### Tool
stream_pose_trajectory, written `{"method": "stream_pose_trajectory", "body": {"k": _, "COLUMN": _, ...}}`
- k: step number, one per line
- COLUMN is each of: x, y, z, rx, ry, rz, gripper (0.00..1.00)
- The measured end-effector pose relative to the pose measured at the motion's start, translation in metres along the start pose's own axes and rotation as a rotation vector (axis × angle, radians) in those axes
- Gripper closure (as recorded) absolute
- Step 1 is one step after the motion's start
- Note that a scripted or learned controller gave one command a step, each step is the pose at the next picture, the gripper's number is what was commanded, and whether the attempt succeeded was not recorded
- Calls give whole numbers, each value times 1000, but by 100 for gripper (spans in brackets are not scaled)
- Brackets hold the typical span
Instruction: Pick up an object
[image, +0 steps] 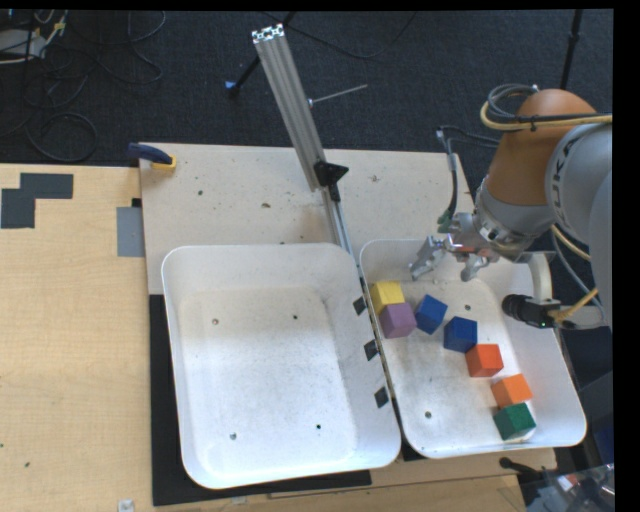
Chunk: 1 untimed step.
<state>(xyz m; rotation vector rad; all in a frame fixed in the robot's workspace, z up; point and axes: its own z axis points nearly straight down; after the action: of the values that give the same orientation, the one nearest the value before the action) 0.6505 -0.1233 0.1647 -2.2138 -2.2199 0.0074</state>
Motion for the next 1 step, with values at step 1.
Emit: {"method": "stream_pose_trajectory", "body": {"k": 1, "x": -2, "y": 2, "z": 45, "rx": 0, "ry": 0, "rz": 2, "gripper": 0}}
